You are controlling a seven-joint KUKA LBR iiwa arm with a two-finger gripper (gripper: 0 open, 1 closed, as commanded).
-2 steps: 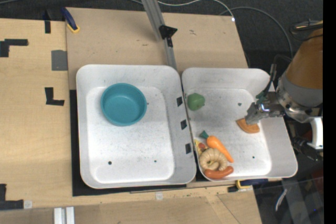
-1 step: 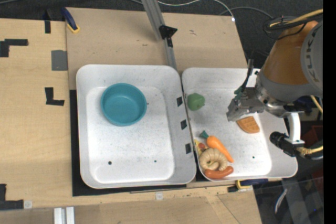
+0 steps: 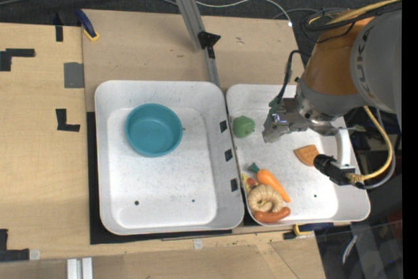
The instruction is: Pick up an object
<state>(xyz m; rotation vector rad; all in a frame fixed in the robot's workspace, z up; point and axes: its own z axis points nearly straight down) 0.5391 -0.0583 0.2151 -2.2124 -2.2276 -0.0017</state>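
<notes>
In the right bin [image 3: 326, 206] lie a small green ball-like object [image 3: 243, 126] at the left wall, an orange wedge [image 3: 305, 154] to the right, a toy carrot [image 3: 270, 181], a beige ridged piece [image 3: 264, 196] and a red sausage [image 3: 271, 213] near the front. My gripper [image 3: 278, 128] hangs over the bin's middle, right of the green object and left of the orange wedge. Nothing shows between its fingers.
The left bin [image 3: 114, 206] holds a teal bowl [image 3: 153, 130]. A grey pole [image 3: 186, 0] slants in from the top to the bins' back edge. Cables run along the bench's far side. The arm's orange band [image 3: 333, 65] looms over the right bin's back right.
</notes>
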